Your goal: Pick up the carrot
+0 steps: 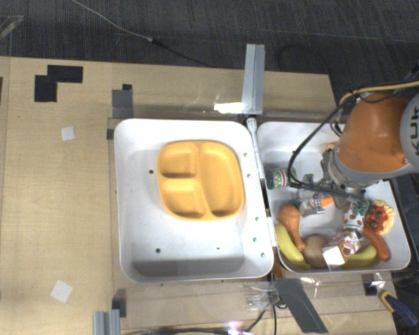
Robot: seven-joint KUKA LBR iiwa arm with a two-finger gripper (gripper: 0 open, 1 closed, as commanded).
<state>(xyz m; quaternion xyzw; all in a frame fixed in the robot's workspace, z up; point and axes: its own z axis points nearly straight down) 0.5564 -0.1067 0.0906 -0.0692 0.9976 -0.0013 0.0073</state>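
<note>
Two bins share the bench. Arm hangs over the right bin; gripper state: cannot tell. Carrot lies just beneath it, crowded by banana and drumstick. Risk: a neighbour gets grabbed instead, in that clutter.

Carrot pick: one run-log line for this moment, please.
arm: over right bin | gripper: low among the food, fingers unclear | carrot: orange piece at gripper, grasp unconfirmed | left bin: yellow tray
</note>
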